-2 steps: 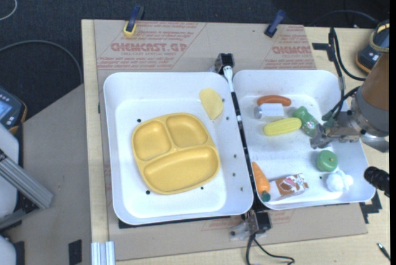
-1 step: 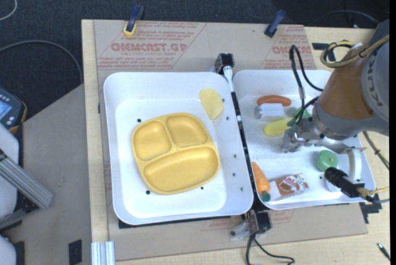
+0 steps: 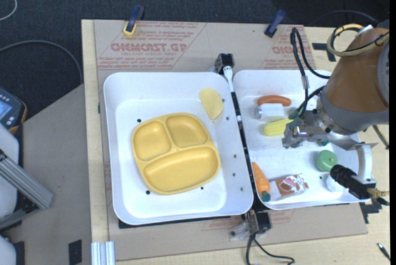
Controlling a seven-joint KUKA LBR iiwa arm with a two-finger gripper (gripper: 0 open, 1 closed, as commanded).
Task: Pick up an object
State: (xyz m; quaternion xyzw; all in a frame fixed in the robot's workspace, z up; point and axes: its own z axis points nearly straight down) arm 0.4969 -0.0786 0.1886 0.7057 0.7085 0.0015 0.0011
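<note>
Nearest the camera, at the right bin's (image 3: 247, 81) front edge, lie a carrot (image 3: 260, 178) and a small brown packet (image 3: 291, 184), with a green piece (image 3: 325, 160) just right of them. The claw (image 3: 296, 132) hangs over the bin's middle, just beside the yellow corn-like piece (image 3: 275, 127) below the sausage (image 3: 273, 100); whether it is spread or pressed together I cannot tell. A good grasp probably means centring over that yellow piece, straddling its short width, then descending straight.

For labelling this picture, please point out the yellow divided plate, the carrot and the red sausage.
yellow divided plate (image 3: 176, 152): camera view, on the ridge between its compartments.
carrot (image 3: 260, 178): camera view, middle of its orange body.
red sausage (image 3: 273, 100): camera view, middle of its length.
</note>
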